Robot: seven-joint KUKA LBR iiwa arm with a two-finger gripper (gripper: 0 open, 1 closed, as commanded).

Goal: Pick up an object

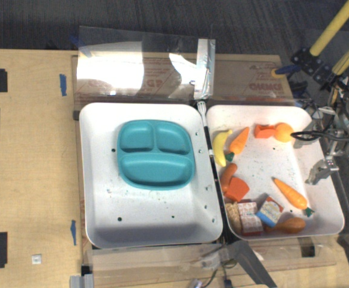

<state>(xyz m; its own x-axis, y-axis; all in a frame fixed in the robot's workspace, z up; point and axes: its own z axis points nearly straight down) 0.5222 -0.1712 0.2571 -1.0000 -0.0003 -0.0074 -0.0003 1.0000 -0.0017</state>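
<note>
The right white bin [333, 218] holds several toy foods. A yellow banana [220, 147] and a small carrot [239, 140] lie near its left wall. An orange fruit [283, 131] and an orange-red piece [262, 131] lie at the back. A larger carrot [291, 194] with a green tip lies toward the front right. A red-orange wedge [237, 188], small printed boxes [250, 216] and a brown piece [291, 224] crowd the front. My gripper [319, 171] hangs at the bin's right rim, just right of the larger carrot, with nothing seen in it.
The left white bin [96, 221] carries a teal divided plate [156, 153]. A clear plastic sheet [144, 71] with a taped strip stands behind the bins. Black cables [309, 135] loop over the right bin's back right corner. Yellow poles [336, 20] stand at the upper right.
</note>
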